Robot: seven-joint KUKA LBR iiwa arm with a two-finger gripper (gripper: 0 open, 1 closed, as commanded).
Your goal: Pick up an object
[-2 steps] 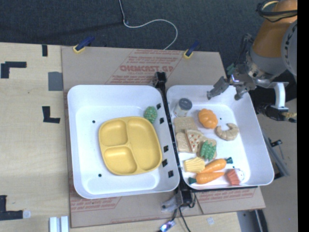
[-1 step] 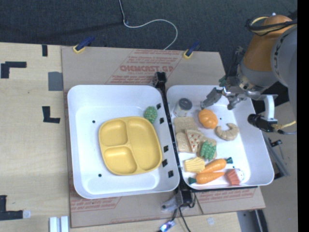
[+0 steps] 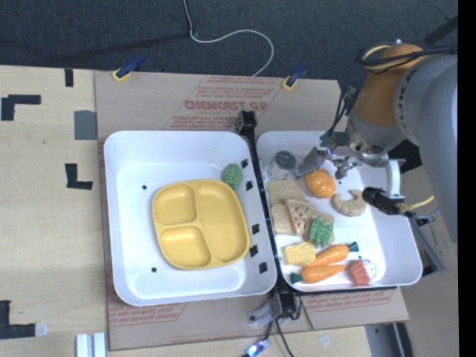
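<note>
Camera view, from above at a slant: two white bins side by side on cardboard. Left bin (image 3: 123,199): yellow tray (image 3: 199,223) with three compartments near the middle, long axis running from the far-right corner toward the near-left; small green piece (image 3: 233,174) just beside the tray's far-right edge, against the right wall. Right bin (image 3: 394,259): orange (image 3: 320,183) near the far middle, round, no clear long axis. Gripper (image 3: 332,162) just above it at the far side, metal parts close over the fruit; touching or apart, cannot tell, and jaw state unreadable, hidden under the wrist and blurred. Beside the orange toward the right edge, croissant (image 3: 349,203), curved, lying roughly left to right. Crackers (image 3: 288,210) along the left wall, green piece (image 3: 320,231) just near of them. Two carrots (image 3: 325,265) at the near edge, long axes left to right, tilted up toward the right. Corn (image 3: 299,254) touching their left ends. Red piece (image 3: 359,272) at the near-right, too small to name. Grey round thing (image 3: 283,160) at the far-left corner, unclear.
</note>
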